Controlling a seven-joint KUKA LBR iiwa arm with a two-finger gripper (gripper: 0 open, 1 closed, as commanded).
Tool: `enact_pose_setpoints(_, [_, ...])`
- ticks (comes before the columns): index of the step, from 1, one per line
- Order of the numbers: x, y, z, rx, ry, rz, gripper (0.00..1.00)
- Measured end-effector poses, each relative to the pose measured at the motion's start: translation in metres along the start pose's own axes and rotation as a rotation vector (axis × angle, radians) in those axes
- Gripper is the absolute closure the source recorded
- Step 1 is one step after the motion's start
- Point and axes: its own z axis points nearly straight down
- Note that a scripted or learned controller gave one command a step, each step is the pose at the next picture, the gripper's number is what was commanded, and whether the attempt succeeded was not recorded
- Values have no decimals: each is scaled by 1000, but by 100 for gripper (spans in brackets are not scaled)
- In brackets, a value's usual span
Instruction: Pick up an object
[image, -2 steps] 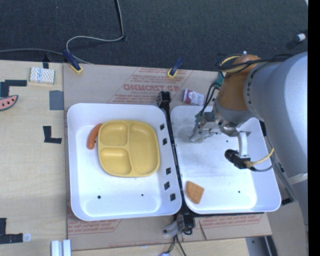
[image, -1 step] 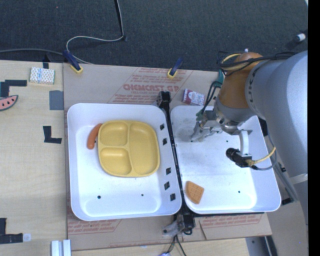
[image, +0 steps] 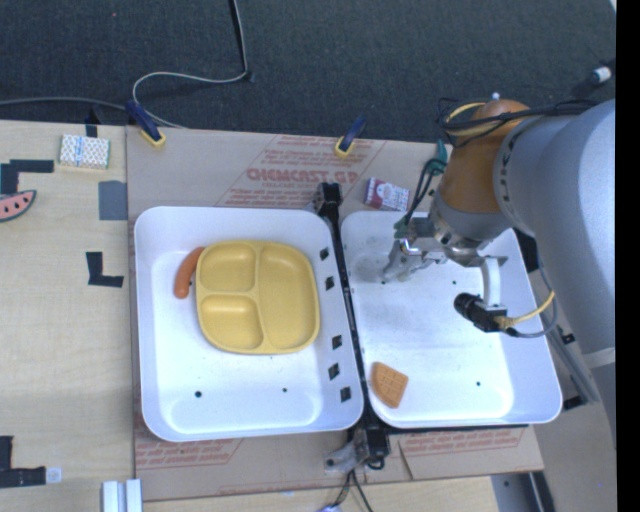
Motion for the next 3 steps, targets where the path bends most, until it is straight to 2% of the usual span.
enact_pose_setpoints(1, [1, 0, -9, 2, 2, 0, 100])
enact_pose_setpoints(2, [1, 0, -9, 2, 2, 0, 0])
enact_pose_setpoints(3, [2, -1, -18, 3, 4, -1, 100])
